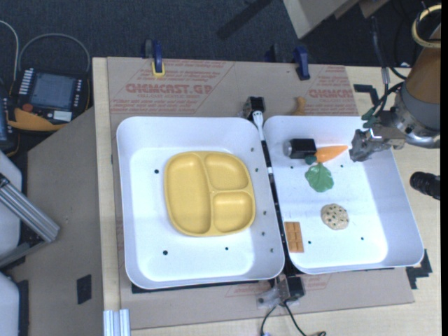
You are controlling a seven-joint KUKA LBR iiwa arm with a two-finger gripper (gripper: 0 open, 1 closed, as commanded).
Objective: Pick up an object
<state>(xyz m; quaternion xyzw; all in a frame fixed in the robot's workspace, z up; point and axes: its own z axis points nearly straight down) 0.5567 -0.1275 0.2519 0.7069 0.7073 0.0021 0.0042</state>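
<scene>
Several objects crowded at the right bin's (pixel 392 208) far end beside the claw (pixel 364 145) (open or closed: cannot tell), risking a nudged carrot (pixel 332 153) instead of a clean grasp.

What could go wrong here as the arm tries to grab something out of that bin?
The end effector sits at the tip of the toy carrot, so it may only nudge it rather than lift it. The carrot, the black block and the green leafy piece lie crowded together, so a grab could catch or shove the wrong one. Working close to the right bin's far wall, it might bump the rim.
</scene>
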